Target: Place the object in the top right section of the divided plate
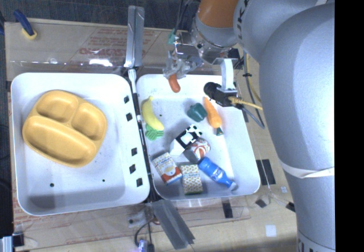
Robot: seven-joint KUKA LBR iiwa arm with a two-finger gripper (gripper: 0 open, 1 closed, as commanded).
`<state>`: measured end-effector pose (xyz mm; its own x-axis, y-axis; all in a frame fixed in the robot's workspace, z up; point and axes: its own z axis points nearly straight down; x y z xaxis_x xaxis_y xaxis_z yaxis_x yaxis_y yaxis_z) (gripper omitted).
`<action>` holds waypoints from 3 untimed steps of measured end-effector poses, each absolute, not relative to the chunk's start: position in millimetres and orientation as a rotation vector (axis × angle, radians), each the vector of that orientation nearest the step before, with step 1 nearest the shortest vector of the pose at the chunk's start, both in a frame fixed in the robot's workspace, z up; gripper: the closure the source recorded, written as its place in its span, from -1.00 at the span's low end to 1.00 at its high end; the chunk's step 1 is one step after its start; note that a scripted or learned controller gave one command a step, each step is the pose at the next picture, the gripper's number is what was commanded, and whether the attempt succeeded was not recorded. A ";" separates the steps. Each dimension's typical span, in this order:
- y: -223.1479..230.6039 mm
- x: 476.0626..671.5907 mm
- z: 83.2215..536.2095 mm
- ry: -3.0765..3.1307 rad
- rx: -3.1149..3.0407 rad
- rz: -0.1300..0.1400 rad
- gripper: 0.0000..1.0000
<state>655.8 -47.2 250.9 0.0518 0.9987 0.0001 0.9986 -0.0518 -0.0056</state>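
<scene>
The yellow divided plate (63, 126) lies in the left bin (34, 194), its top right section near the bin's middle. My gripper (173, 74) hangs over the far left corner of the right bin (242, 148). A small orange-red object (174, 83) sticks out below the fingertips and looks pinched between them, lifted off the bin floor. The gripper is well to the right of the plate, past the divider between the bins.
The right bin holds a banana (150, 113), a teal piece (197, 111), a carrot (213, 114), a black-and-white item (186, 136), a small can (199, 148), a blue bottle (215, 172), a carton (168, 167) and a patterned block (192, 179). The arm covers the right side.
</scene>
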 end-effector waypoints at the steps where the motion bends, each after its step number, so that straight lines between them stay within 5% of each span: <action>1: 20.3 656.1 231.4 -2.268 -2.169 0.005 1.00; 2: 103.1 656.1 227.4 -2.376 -2.054 0.002 1.00; 3: 102.9 656.1 227.5 -2.376 -2.054 0.002 -1.00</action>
<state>656.1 102.9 227.5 -0.1443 0.9895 -0.0004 0.9895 0.1443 -0.0014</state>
